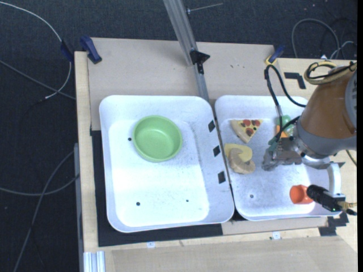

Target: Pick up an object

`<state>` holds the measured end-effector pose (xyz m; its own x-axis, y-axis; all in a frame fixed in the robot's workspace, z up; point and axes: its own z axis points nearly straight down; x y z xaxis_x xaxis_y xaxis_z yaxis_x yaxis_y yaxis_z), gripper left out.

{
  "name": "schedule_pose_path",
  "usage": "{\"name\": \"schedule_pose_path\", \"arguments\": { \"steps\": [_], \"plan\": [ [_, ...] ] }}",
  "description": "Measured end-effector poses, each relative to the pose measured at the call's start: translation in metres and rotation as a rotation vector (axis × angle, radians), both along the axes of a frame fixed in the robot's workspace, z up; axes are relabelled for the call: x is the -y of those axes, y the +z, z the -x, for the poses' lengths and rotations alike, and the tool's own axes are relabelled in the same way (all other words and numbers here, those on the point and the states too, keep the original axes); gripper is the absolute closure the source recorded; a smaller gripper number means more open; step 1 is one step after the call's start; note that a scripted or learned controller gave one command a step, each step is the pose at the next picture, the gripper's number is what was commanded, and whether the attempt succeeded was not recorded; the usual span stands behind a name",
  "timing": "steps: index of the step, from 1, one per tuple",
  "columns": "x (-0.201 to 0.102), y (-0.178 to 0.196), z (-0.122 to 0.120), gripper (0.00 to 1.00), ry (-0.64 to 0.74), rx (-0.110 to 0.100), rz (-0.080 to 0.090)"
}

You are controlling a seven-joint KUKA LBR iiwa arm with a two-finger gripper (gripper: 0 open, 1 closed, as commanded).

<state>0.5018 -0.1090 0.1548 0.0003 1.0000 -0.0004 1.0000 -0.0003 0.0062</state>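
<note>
**Spotter:** Plastic, by the look of it. Your likeliest target is the toy pizza slice (247,129), lying flat near the back of the right bin (266,205), with a tan, half-round bread-like piece (240,158) just in front of it, nearer the divider. You should expect both to be light and stiff, and probably a bit slick on the bin floor.

**Operator:** Where would you have me take hold?

**Spotter:** On the slice, you'd do best across the two straight edges near the crust end, since it lies too flat for a top grab. The bread piece is thicker, so you get more side to squeeze. An orange object (299,194) sits at the front right of the bin, part hidden by the arm.

**Operator:** And the gripper?

**Spotter:** Your gripper (274,160) is low in the right bin, to the right of the bread piece and apart from it. You can't tell from this slant whether it's spread or closed, and nothing shows between its tips. I'd judge it holds nothing.

**Operator:** The left bin?

**Spotter:** You've got a green bowl (157,138) in the left bin (164,211), well apart from the arm.
</note>
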Motion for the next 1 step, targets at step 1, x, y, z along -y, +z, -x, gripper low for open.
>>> {"name": "schedule_pose_path", "arguments": {
  "steps": [1],
  "plan": [
    [-0.0058,0.0607,0.0058,1.0,0.001,0.002,-0.002]
  ]
}}
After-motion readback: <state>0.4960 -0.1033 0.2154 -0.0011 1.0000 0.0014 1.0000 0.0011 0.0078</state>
